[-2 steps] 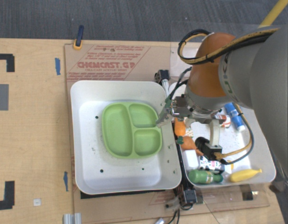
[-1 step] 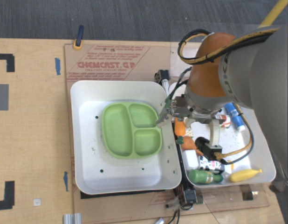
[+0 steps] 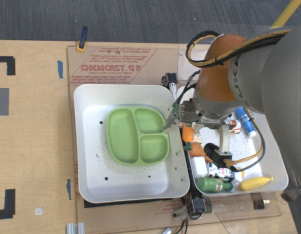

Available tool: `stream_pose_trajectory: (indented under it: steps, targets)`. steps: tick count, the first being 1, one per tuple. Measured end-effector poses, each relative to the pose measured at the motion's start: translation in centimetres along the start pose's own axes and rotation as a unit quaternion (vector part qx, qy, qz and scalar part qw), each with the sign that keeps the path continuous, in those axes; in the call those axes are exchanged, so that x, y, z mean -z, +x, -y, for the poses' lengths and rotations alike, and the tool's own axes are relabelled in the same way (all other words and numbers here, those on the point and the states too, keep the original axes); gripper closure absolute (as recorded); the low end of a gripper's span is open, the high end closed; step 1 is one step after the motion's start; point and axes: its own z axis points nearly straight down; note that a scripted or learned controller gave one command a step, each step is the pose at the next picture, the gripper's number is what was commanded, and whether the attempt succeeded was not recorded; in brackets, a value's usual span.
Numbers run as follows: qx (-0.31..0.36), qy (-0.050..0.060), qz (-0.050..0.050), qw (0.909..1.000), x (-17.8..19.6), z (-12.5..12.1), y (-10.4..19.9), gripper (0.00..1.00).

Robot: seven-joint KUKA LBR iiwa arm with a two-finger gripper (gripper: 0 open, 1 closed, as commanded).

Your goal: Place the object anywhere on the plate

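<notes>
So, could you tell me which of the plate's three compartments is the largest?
The one on the camera view's left side of the green plate: it runs the plate's full depth, while the two on the right split that depth between them.

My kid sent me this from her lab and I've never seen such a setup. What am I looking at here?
This is one picture from a camera fixed above a bench, looking down at a slant. The big grey and orange shape on the right is a robot arm reaching in. Its gripper, the part that grasps, sits low over the seam between two shallow white bins; I cannot tell whether it holds anything. The left bin holds a green plate with three compartments, all bare. The right bin holds small items: a banana, a green bottle, an orange piece like a carrot and a blue tube. The job is to put an object on the plate.
</notes>
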Motion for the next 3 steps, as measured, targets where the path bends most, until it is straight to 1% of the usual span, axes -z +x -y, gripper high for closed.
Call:
stream_pose_trajectory:
  steps: [3]
  targets:
    - [0.0, 0.0, 0.0, 1.0, 0.0, 0.0, 0.0, 0.0]
